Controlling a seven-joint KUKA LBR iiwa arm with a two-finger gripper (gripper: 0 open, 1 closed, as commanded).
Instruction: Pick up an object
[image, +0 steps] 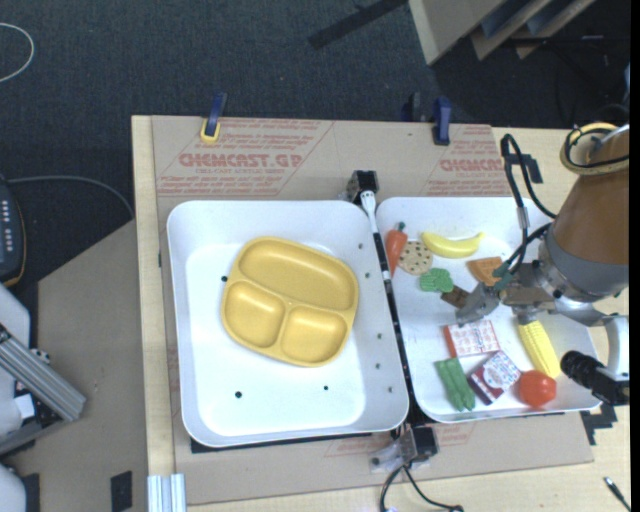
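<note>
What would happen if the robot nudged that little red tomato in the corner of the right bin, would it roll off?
The tomato looks round and smooth, so a nudge would probably set it rolling. It sits close to the right bin wall, which would likely stop it. Its glossy curved skin may slip from the gripper.

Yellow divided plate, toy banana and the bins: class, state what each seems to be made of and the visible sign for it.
Yellow divided plate: probably moulded plastic, smooth with a soft sheen along its three compartment ridges.
Toy banana: likely plastic, uniform bright yellow, faintly glossy.
Left bin and right bin: seemingly thin formed white plastic, with rounded corners and lips; the finish looks semi-matte.
</note>
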